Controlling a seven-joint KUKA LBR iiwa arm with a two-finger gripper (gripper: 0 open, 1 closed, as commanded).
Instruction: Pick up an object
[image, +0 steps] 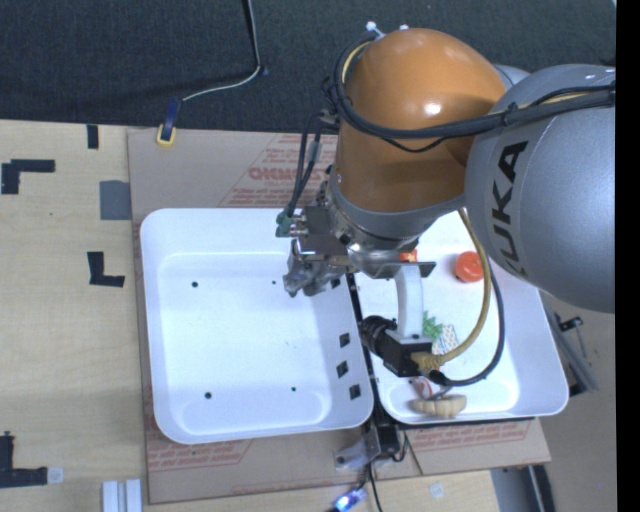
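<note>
You cannot tell how the two-finger gripper (308, 268) stands; the big orange-and-grey arm (420, 130) hides much of the right white bin (535, 395); right of the gripper lie one round orange ball (468, 267), one tan lumpy thing (440, 405) and one speckled green-and-white thing (438, 333), partly hidden; the gripper hangs over the left white bin (165, 330).

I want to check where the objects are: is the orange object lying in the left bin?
No, the orange object lies in the right bin, beside the arm.

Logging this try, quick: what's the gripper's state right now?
Gripper: cannot be told; it hangs over the left bin near the divider.
</note>
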